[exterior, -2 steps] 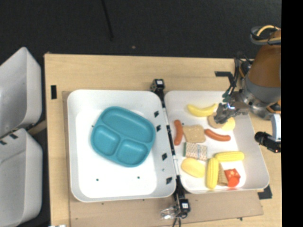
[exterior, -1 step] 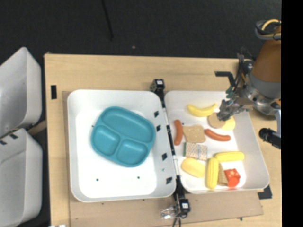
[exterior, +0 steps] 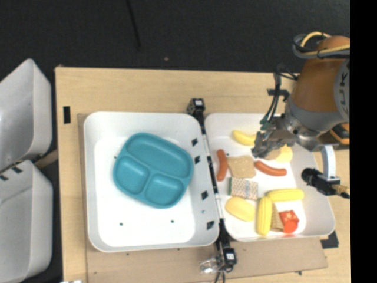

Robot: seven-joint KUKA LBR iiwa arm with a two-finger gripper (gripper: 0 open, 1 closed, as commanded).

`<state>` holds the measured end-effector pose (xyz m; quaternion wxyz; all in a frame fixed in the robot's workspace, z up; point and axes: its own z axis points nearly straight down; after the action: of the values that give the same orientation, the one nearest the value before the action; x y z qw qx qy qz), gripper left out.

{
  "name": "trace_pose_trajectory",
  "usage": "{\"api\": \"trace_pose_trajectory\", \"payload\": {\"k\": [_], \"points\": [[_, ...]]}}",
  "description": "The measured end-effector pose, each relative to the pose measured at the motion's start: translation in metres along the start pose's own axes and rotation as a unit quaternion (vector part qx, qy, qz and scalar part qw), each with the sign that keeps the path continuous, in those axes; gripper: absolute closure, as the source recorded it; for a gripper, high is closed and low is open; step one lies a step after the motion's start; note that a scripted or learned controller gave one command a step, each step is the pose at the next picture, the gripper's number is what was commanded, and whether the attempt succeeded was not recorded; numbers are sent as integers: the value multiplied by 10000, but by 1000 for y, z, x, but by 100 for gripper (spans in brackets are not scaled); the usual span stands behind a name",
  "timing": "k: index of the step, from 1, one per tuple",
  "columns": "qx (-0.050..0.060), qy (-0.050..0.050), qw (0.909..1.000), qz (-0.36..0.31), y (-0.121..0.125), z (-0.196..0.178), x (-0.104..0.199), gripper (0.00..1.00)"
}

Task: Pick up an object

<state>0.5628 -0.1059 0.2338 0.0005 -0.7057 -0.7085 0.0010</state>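
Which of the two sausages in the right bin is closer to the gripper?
The sausage lying crosswise just below the gripper, right of the bread slice. The other sausage lies lengthwise by the bin's left wall, beyond the bread.

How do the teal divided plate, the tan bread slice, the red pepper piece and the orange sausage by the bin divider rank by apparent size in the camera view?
1. Teal divided plate, by far the largest.
2. Tan bread slice.
3. Orange sausage and red pepper piece: too alike in area to rank; the sausage is longer but thinner.
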Motion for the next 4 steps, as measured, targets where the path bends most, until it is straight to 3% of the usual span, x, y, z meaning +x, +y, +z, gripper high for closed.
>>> {"api": "trace_pose_trajectory", "payload": {"k": [2, 3, 4], "points": [[7, 6, 10000, -1, -58, 1, 83, 100], [11, 2, 10000, -1, -73, 2, 119, 100], [0, 2, 10000, 2, -65, -8, 119, 100]]}}
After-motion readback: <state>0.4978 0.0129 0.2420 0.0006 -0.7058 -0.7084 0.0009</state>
